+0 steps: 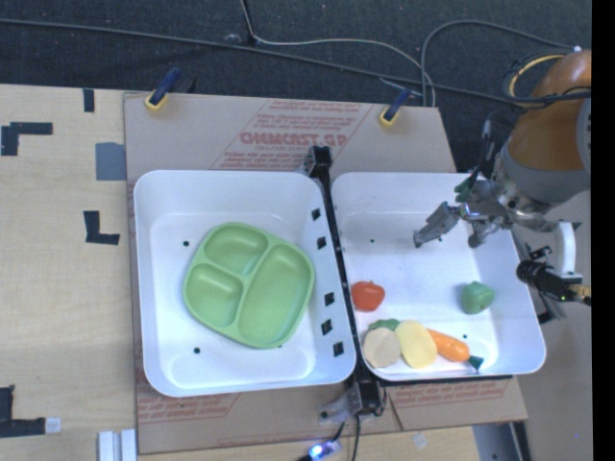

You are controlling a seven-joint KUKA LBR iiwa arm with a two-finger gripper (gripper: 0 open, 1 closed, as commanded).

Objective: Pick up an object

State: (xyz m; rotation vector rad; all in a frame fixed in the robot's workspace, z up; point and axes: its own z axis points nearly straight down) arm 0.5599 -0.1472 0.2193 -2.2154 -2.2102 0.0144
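Observation:
In the right bin, several toy foods lie along the near side: a red tomato, a pale round piece, a yellow piece, an orange carrot and a green lump. My gripper hangs over the far right part of this bin. It is open, its two fingers are spread wide and nothing is between them. The green lump lies a little nearer the camera and to the right of it.
The left bin holds a green divided plate. A black divider runs between the bins. Both stand on cardboard held by yellow clamps. Cables cross the dark floor behind.

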